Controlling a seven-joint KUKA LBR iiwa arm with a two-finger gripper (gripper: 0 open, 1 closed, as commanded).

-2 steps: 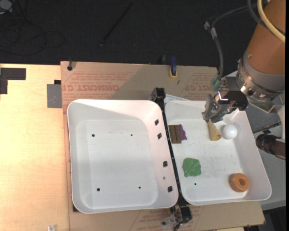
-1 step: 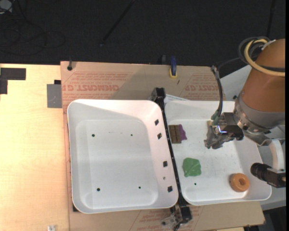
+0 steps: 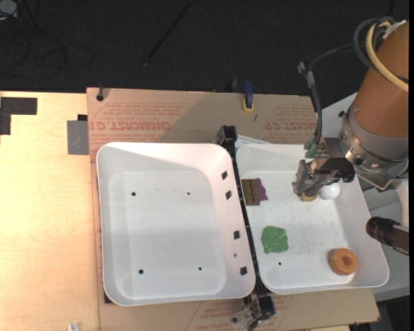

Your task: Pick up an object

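Two white bins (image 3: 165, 157) on cardboard (image 3: 159, 119)

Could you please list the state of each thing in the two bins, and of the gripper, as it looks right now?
gripper: lowered into the right bin, beside the white ball; finger state unclear.
white ball: lying in the right bin, by the gripper.
purple and brown block: lying by the right bin's left wall.
green lump: lying on the right bin's floor.
orange ring: lying flat near the right bin's front right corner.
left bin: sitting level beside the right bin.
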